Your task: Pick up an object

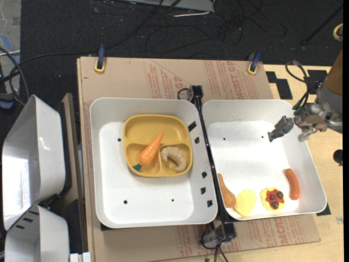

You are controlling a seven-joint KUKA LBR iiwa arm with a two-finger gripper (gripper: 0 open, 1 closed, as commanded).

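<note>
Orange-red and slim, a toy sausage (293,184) lies near the right wall of the right bin (256,146), beside a small pizza-like piece (272,198), a pale yellow disc (245,201) and a tan drumstick-like piece (226,190) along the near edge. The gripper (279,130) hangs over the bin's far right part, well apart from them, holding nothing I can make out; how wide it stands I cannot tell. In the left bin (109,146), a yellow divided plate (158,124) carries a carrot (151,149) and a shrimp (175,158) in separate compartments.

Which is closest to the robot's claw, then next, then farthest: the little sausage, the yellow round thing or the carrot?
From the gripper:
1. Sausage, right bin, near its right wall.
2. Yellow round piece, right bin, front edge.
3. Carrot, on the yellow plate in the left bin.
</note>
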